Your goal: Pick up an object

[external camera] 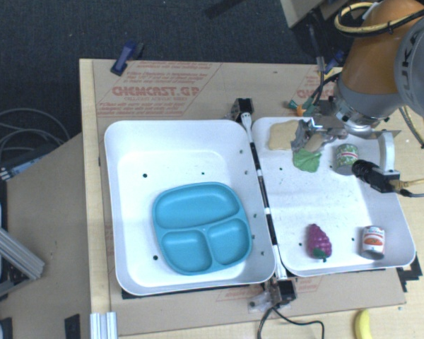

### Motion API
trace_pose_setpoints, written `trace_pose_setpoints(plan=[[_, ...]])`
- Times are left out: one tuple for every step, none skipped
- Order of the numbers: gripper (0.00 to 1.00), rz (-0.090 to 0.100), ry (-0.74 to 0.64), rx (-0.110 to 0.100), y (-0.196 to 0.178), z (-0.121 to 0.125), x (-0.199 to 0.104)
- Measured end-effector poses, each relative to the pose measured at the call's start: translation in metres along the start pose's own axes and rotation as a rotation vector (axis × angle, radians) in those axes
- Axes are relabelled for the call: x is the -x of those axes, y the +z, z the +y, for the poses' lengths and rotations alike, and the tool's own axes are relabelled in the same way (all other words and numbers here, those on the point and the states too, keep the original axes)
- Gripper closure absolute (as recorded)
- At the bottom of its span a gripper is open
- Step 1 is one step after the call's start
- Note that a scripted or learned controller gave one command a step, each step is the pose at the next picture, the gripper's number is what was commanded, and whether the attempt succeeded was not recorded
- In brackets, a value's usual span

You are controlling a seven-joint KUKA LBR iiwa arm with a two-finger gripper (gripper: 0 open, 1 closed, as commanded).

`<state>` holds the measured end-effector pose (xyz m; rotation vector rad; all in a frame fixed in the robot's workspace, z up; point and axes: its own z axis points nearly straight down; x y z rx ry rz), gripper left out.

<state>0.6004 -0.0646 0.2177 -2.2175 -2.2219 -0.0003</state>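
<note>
One green toy (307,159) lies under the claw (307,136), its long axis running roughly up-down in view; claw state unclear.

Blue divided tray (200,226) in left bin (127,161), jaws (308,138) over green object (307,159), right bin (389,217)

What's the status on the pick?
Tool low at right bin's far end. Over green object, grip unconfirmed. Small can and tan item crowd it.

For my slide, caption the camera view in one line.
KUKA arm's pincer above a green object in the right bin; blue divided plate in the left bin.
</note>
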Motion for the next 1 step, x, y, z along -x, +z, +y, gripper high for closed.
trace_pose_setpoints(plan=[[1.00, -0.002, 0.003, 0.000, -0.0253, -0.0387, 0.0184]])
